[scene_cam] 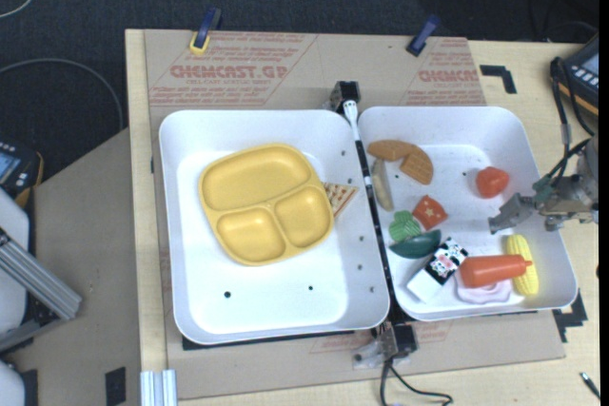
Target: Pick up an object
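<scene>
Gripper (506, 216) low at right bin's (519, 130) right rim, near corn cob (522, 261); whether it is clenched or released, cannot tell. Glossy plastic food clustered there: round tomato (491, 182), orange carrot (492, 269). Left bin (181, 204): yellow three-compartment plate (265, 203).

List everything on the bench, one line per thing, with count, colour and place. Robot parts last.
left bin: 1, white, left half of bench
right bin: 1, white, right half of bench
divided plate: 1, yellow, left bin
waffle piece: 1, tan, left bin beside the plate
bread pieces: 2, brown, right bin, top
tomato: 1, red, right bin
red cube: 1, red, right bin centre
green toys: 2, green, below the cube
corn: 1, yellow, right bin, lower right
clamps: 2, blue, bench's far edge
gripper: 1, grey, over the right bin's right side
</scene>
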Controlling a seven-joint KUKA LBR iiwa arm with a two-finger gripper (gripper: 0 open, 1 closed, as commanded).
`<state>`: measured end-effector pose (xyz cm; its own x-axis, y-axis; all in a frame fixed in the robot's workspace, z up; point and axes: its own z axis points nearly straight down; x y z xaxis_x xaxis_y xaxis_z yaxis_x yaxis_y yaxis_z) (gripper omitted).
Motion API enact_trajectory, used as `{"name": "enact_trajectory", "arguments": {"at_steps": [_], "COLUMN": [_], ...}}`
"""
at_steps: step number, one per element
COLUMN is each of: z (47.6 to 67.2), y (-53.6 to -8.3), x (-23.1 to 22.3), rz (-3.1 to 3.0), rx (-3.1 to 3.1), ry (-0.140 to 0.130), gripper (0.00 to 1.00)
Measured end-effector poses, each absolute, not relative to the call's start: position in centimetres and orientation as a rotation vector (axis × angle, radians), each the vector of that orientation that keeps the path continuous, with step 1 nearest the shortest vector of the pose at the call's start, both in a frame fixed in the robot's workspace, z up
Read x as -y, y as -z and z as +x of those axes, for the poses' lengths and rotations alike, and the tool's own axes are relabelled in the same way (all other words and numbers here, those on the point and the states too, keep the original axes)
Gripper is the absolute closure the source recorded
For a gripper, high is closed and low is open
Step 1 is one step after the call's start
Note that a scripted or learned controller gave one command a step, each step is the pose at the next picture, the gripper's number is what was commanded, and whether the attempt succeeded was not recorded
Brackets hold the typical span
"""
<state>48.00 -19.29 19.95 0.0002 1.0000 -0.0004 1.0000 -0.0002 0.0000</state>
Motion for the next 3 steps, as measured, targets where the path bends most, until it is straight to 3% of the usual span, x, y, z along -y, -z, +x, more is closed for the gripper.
{"name": "enact_trajectory", "arguments": {"at_steps": [1, 2, 3], "z": [48.1, 48.6, 48.2], "y": [-14.1, -11.0, -11.3], "x": [18.6, 18.8, 18.6], "rz": [2.224, 2.208, 2.220], "rx": [-2.223, -2.207, -2.215], "ry": [0.001, -0.012, -0.002], "gripper": [0.00, 0.00, 1.00]}}
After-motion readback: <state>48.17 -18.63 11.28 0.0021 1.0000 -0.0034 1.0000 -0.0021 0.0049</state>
